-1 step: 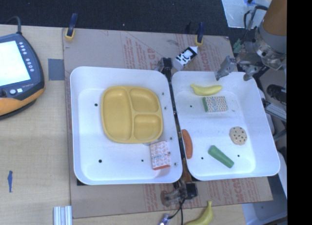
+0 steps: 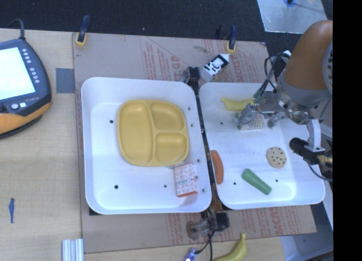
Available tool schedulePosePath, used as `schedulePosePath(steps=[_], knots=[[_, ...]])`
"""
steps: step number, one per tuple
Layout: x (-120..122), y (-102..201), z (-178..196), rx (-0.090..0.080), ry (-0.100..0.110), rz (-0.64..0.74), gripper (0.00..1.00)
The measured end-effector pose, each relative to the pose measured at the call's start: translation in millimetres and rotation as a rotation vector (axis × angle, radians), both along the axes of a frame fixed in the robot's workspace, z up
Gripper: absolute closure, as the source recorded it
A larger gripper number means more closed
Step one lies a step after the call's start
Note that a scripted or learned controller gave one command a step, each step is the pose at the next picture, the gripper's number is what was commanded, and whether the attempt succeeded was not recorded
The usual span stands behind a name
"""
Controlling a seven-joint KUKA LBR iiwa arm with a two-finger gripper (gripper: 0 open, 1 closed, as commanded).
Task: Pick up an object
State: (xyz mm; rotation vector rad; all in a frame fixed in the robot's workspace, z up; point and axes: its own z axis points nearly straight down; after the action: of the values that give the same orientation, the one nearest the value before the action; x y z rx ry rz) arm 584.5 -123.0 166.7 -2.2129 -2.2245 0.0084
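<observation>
The gripper (image 2: 249, 119) sits low in the right bin (image 2: 305, 195), over a pale block (image 2: 255, 123), to grab it. Its grasp: cannot tell.

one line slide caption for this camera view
Gripper low in the right bin by a yellow banana-like piece; yellow divided tray in the left bin.

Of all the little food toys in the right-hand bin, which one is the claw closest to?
The yellow banana-like piece at the bin's far end: the gripper sits right beside it, while the cookie, green stick and orange carrot lie farther off.
</observation>
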Motion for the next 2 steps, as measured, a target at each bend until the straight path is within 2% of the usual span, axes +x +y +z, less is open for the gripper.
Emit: schedulePosePath(steps=[1,2], knots=[[56.8,-45.3,-74.8,0.001,-0.004,-0.002,0.0],[11.8,-31.3,-75.1,-0.001,-0.002,0.0,0.0]])
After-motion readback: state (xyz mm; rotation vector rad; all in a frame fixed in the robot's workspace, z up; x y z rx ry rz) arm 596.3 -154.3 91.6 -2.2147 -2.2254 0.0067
